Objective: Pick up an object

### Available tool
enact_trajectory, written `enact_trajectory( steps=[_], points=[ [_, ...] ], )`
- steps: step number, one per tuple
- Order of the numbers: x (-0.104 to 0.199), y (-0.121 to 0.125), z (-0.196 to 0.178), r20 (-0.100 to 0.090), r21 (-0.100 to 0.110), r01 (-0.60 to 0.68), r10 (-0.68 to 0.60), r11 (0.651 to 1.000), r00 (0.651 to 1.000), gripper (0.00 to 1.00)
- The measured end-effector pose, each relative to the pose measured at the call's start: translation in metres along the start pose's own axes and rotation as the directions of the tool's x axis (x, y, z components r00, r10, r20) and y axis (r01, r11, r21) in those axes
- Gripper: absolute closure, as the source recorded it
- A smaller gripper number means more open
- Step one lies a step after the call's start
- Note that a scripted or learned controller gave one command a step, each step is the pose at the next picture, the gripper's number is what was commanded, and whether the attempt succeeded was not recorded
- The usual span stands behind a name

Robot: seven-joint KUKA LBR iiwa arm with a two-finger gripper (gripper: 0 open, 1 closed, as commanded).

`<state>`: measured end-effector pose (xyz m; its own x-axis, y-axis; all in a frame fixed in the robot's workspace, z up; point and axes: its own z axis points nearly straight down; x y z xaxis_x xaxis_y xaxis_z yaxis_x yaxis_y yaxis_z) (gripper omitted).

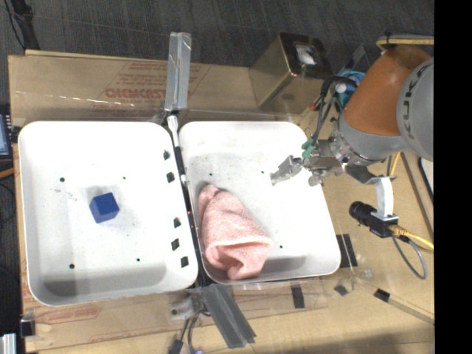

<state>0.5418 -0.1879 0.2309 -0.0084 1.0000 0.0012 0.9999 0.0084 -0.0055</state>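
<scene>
While the gripper (284, 171) hovers at centre right, its grasp state impossible to tell, the crumpled pink cloth (230, 234) lies lower centre in the right white bin (321, 231); a good pick descends squarely onto its bunched middle.

- A dark grey carpeted floor (221, 6) runs along the 12 o'clock edge.
- The tan wooden bench (383, 271) fills the rest of the view.
- A flattened cardboard sheet (96, 80) with red print lies at 11 o'clock.
- A small brown box (284, 68) stands on the bench at 1 o'clock.
- Black tape strips (346, 249) dot the bench at 4 o'clock.
</scene>
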Motion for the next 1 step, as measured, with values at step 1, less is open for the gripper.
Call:
enact_trajectory(
  steps=[1],
  points=[
    [0.0176,-0.058,-0.0655,0.001,-0.005,-0.103,0.103,0.995,0.995,0.0]
  ],
)
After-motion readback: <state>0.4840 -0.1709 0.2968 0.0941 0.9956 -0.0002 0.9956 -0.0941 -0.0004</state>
